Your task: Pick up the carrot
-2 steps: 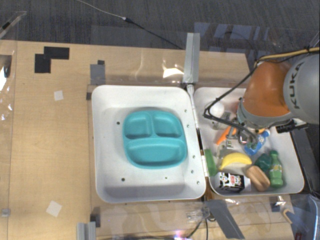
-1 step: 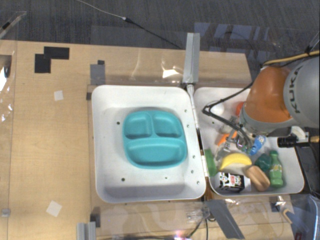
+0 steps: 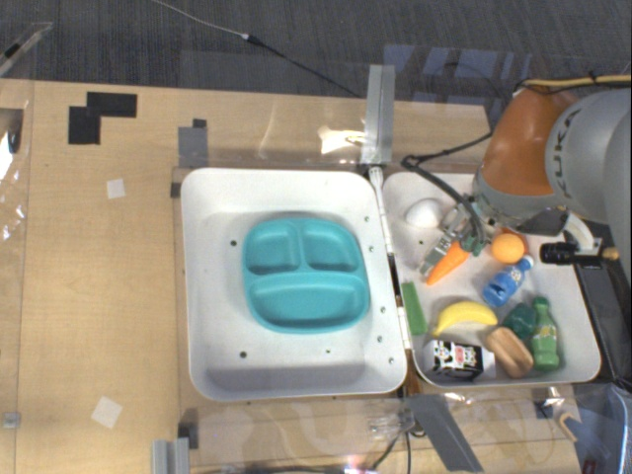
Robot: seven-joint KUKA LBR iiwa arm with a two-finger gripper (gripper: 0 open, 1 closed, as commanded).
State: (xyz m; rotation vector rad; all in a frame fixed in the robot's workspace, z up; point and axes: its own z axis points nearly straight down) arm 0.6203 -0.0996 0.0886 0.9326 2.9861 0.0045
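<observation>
while its opening is unclear, the end effector point(image 3: 461, 233) touches the carrot point(image 3: 449, 262)

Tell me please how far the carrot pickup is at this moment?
Done: the gripper has reached the right bin and sits at the top end of the carrot. In hand: the grasp itself; whether the fingers have closed cannot be told. Left: the lift, since the carrot lies on the bin floor beside the orange, above the banana.
</observation>
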